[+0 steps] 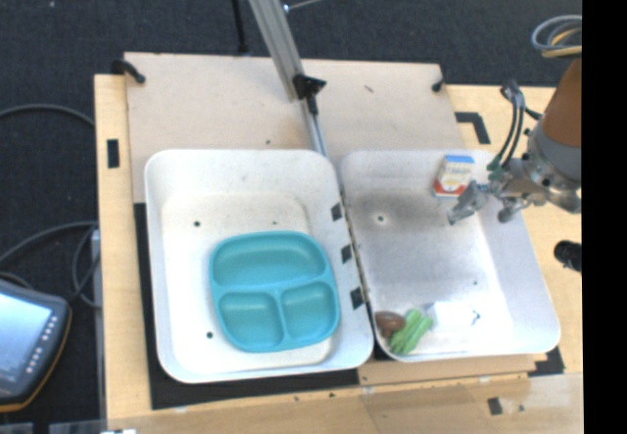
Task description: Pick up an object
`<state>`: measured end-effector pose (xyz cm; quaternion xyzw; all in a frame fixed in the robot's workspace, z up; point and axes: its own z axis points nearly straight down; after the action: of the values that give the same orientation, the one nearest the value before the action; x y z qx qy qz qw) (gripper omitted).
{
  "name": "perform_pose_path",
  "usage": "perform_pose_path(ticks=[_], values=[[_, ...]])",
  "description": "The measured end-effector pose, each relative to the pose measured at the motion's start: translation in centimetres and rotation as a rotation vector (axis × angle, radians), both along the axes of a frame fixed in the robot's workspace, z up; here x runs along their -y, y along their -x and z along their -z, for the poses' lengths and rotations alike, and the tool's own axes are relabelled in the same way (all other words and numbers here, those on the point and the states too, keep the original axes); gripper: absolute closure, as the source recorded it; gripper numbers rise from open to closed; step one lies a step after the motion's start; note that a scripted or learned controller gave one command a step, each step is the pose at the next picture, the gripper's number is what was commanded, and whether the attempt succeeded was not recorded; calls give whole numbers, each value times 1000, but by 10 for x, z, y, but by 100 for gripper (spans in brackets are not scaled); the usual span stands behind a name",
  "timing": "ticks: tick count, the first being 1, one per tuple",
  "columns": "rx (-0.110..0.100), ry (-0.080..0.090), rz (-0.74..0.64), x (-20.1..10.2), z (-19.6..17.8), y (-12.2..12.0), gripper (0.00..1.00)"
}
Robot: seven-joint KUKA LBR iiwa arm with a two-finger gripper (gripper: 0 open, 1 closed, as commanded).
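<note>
A small carton (pixel 455 174), white with a blue top and a red patch low on its face, stands in the far part of the right bin (pixel 509 324), close to the far wall. The jaws (pixel 483 204) hang just to the right and slightly nearer than it, and nothing sits between their two grey fingers; they look spread apart, one finger (pixel 462 207) reaching left to a spot just near of the carton, the other finger (pixel 506 211) further right, though whether the left one touches the carton cannot be told. The grey arm (pixel 556 143) with its orange band comes in from the right edge above the bin's right rim. At the near left corner of the same bin lie a green, pod-like item (pixel 414 330) and a brown rounded item (pixel 390 322) touching side by side, with a pale flat piece (pixel 451 313) just to their right. The left bin (pixel 171 177) holds a teal divided plate (pixel 273 289) with three compartments. Both bins rest on the tan bench (pixel 235 99).
</note>
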<state>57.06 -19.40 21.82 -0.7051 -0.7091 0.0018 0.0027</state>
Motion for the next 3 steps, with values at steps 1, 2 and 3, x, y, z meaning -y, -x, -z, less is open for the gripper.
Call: perform_pose_path(ticks=[1,2,3], values=[[7,1,0,-54,-6,25,0],[0,-1,2,-95,86,55,0],[13,0,-1,-143,14,80,0]])
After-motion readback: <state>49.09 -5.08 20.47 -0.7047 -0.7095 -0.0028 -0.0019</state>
